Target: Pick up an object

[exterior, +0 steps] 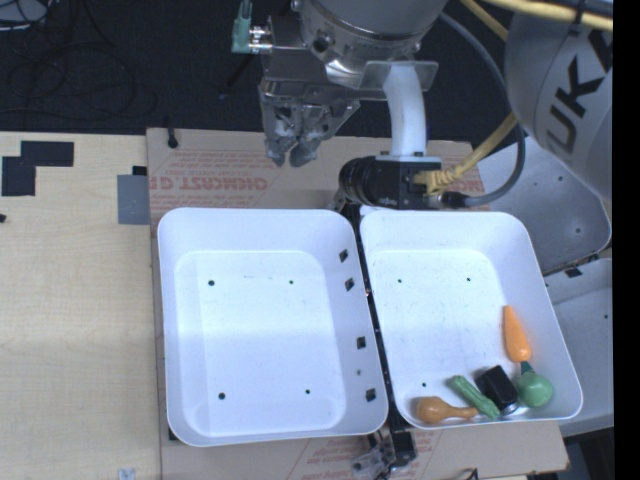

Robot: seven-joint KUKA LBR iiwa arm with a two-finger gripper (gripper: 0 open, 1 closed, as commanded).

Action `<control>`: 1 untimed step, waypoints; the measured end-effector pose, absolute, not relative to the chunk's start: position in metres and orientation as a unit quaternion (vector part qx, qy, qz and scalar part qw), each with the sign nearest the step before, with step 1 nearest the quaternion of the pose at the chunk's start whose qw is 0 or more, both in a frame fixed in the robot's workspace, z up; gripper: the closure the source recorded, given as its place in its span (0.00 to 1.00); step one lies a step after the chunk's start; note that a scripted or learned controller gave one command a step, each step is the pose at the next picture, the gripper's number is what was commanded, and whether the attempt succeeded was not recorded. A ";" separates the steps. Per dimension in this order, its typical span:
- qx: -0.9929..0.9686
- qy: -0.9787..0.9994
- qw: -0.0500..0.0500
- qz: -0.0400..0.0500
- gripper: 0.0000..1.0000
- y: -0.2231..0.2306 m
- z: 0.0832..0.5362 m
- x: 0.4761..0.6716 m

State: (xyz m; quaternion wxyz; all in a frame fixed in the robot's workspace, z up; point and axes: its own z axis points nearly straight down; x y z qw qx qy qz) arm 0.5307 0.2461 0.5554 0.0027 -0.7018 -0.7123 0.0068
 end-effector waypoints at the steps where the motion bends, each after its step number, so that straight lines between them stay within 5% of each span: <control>1: -0.700 -0.715 0.004 0.009 1.00 0.247 0.564 0.531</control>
